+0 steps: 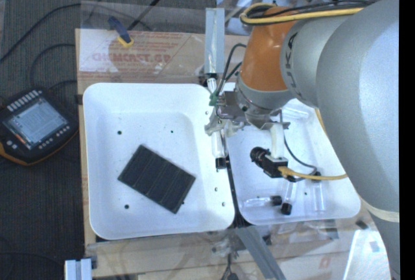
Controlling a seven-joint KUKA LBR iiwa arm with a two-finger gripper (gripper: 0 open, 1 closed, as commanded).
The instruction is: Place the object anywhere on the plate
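A dark ribbed rectangular plate lies flat and skewed in the left white bin. In the right white bin lie several small clear tubes with black caps and a black piece joined to a yellow cable. My gripper hangs below the orange wrist band, over the divide between the two bins, up and to the right of the plate. I see nothing clearly held in it.
The big grey arm covers the right bin's far side. A control pendant lies on the floor to the left. A cardboard sheet and an upright metal post stand behind the bins.
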